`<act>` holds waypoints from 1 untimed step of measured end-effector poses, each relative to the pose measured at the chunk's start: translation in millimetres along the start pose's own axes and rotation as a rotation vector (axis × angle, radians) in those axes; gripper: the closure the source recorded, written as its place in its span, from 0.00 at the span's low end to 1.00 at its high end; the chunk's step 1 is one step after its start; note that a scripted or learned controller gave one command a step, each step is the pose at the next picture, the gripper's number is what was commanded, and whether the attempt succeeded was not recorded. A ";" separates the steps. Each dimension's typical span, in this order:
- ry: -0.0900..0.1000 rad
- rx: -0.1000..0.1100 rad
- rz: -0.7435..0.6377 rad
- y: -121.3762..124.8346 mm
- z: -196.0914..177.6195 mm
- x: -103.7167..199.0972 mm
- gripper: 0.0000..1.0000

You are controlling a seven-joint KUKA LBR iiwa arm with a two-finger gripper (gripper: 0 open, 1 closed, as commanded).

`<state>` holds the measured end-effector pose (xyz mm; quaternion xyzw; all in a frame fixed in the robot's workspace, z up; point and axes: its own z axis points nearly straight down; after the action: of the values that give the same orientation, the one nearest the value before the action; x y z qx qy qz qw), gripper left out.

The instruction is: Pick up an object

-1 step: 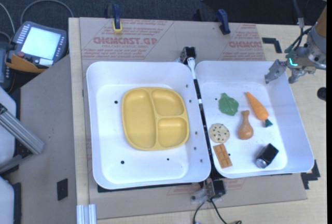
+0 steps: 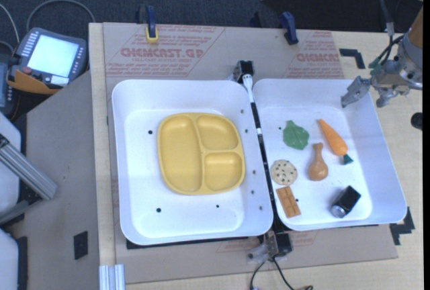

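Hovering gripper (image 2: 369, 90) at right bin's (image 2: 383, 148) one o'clock, fingers wide, nothing held; we judge carrot (image 2: 332, 137) nearest target.

Fixed overhead cam, slanted, both bins (image 2: 124, 148)

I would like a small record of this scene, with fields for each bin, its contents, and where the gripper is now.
left bin: shallow white bin holding a yellow plastic plate with three compartments
right bin: shallow white bin with six small things
greens: green leafy toy vegetable
carrot: orange toy carrot, right of the greens
drumstick: brown toy drumstick
cookie: round chocolate-chip cookie
cracker: orange rectangular cracker
black item: small black block, near front right corner
gripper: gripper, over the right bin's far right corner, holding nothing
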<state>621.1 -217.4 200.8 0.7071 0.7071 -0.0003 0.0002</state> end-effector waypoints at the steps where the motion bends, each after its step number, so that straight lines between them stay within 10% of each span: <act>1: 0.002 0.007 0.001 -8.2 49.3 -5.8 0.00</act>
<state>612.9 -223.2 151.5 0.7076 0.7066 -0.0018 -0.0029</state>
